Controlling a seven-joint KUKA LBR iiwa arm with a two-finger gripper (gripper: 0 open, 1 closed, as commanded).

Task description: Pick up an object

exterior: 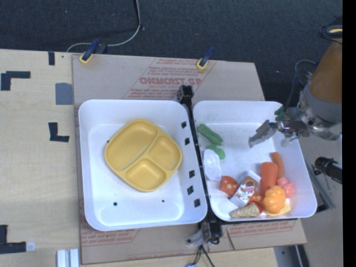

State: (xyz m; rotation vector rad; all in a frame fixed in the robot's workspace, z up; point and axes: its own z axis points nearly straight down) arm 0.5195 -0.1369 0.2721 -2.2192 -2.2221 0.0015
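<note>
Gripper (272, 133): over right bin (233, 109), far-right part; jaws spread, nothing between them. Carrot (268, 175), orange pumpkin (274, 198), snack packet (246, 190): clustered near-right corner. Green piece (209, 133): bin's left side. Left bin (89, 149): yellow divided plate (143, 154).

This place looks like a robotics laboratory, not a home or a kitchen. A pale wooden bench (33, 166) carries black marker shapes (55, 132) and a sheet of printed cardboard (167, 79), fixed with two spring clamps (89, 52). On the cardboard stand two shallow white bins (89, 204), joined by a black divider (192, 149). A thin cable (130, 15) runs over dark carpet (233, 21). The grey and orange robot arm (325, 88) reaches in from the right side.
</note>
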